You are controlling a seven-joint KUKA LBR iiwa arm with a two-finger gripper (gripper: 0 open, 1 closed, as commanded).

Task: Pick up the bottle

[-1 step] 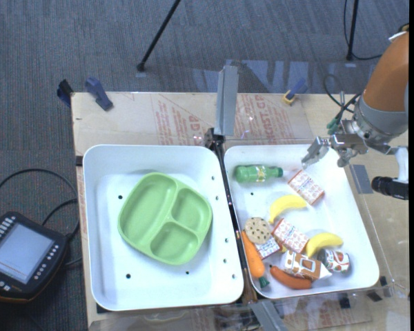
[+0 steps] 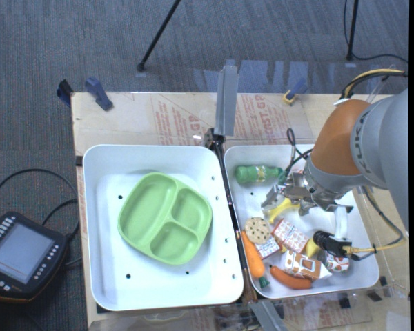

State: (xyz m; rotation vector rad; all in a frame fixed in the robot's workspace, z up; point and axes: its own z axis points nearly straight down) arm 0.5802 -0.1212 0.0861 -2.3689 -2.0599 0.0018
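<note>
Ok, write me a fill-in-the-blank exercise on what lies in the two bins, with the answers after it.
1. The light green three-compartment plastic plate lies in the ___ white bin.
2. The green plastic bottle lies on its ___ near the far wall of the right white bin.
3. The long orange carrot lies along that bin's ___ wall.
4. The two-finger gripper is over the ___ bin.

Missing words: left; side; left; right

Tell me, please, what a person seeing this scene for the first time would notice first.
Probably the bright green divided plate, lying alone in the left bin. Next comes the grey arm with its orange band, reaching over the right bin, where small items crowd together: a green bottle at the far edge and a carrot near the front.
</note>
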